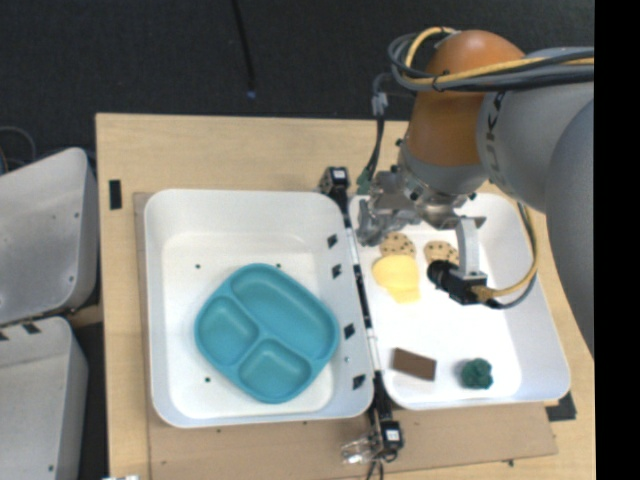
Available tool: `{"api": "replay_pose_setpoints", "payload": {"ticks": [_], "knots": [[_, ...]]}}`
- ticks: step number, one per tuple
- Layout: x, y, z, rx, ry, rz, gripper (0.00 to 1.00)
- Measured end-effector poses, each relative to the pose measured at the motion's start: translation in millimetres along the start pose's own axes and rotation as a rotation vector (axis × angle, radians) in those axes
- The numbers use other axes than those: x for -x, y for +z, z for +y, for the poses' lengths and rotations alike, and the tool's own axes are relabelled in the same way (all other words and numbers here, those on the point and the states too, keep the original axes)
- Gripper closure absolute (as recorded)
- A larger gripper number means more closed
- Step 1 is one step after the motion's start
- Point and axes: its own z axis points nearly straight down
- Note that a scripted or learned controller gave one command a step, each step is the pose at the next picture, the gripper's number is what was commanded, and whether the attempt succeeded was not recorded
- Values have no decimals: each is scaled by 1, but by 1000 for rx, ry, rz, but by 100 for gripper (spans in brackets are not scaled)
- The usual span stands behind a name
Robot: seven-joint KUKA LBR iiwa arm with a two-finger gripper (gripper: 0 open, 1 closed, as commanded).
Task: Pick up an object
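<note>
My gripper (pixel 418 248) hangs over the back of the right bin (pixel 520 298), under the orange band of the arm. Its two tan, perforated fingertips (pixel 398 243) stand apart, with bare bin floor between them, so it is open and holds nothing. A yellow lump (pixel 397 278) lies just in front of the left fingertip, close to it or touching it. A brown block (pixel 413 365) and a small dark green object (pixel 477 372) lie near the front of the same bin.
The left bin (pixel 170 268) holds a blue compartment tray (pixel 265 331). A divider with black clips (pixel 358 298) separates the bins. Black cabling (pixel 470 290) loops beside the gripper. The wooden bench (pixel 120 168) surrounds both bins.
</note>
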Motion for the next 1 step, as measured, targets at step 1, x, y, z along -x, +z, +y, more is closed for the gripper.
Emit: {"api": "replay_pose_setpoints", "payload": {"ticks": [1], "knots": [[-60, -9, -2, 2, -2, 1, 100]]}}
